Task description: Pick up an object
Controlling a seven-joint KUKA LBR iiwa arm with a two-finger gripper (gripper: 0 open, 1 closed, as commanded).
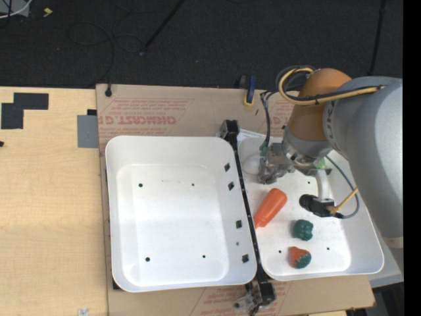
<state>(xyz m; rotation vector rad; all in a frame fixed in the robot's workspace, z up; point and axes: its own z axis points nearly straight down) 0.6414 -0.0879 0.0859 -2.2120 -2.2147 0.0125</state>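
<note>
A smooth orange plastic carrot (270,207) lies in the right white bin (368,259), its long axis slanting from lower left to upper right, thick end upward. The gripper (270,171) hangs just above that end; whether it is clamped I cannot tell. Below the carrot sit a knobbly dark-green lump (302,229) and a red-and-green strawberry-like toy (299,257).

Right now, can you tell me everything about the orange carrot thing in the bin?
The orange carrot looks like a smooth plastic toy, fat at its upper right end and narrowing toward its lower left tip. It lies flat and slanted on the floor of the right bin, its tip close to the divider between the two bins. The gripper hangs just above its fat end. Nothing else touches it.
</note>
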